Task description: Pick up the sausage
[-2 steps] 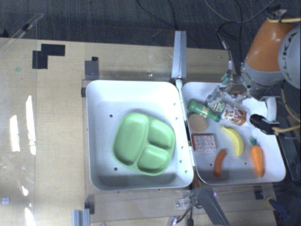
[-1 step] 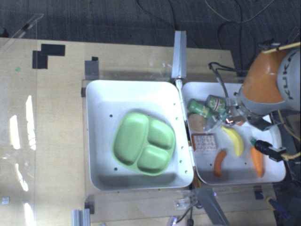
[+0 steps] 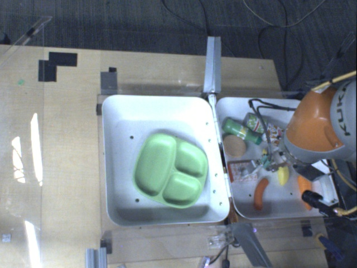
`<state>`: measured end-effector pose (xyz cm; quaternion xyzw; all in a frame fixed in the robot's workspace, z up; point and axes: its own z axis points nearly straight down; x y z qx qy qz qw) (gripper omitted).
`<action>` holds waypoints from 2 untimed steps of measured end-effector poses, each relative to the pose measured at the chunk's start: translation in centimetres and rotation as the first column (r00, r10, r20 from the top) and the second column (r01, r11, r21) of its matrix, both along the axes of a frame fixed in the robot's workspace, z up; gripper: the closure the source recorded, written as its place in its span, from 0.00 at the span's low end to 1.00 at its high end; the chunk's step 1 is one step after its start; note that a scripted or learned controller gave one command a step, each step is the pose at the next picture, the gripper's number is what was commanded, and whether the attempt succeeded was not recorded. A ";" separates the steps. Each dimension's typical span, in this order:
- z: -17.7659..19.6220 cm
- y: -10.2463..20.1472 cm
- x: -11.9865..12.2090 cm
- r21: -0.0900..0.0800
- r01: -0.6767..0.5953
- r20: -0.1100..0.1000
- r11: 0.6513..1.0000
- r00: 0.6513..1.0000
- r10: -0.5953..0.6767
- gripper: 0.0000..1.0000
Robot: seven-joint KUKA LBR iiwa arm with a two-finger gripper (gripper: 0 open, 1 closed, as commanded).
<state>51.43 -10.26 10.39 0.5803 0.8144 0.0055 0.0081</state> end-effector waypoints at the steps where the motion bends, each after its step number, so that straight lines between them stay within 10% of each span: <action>1: -0.7 -2.0 -1.6 -0.007 -0.196 0.014 0.981 0.981 0.196 0.00; 2: -0.8 -0.2 -1.7 -0.022 -0.476 0.007 0.879 0.879 0.476 0.00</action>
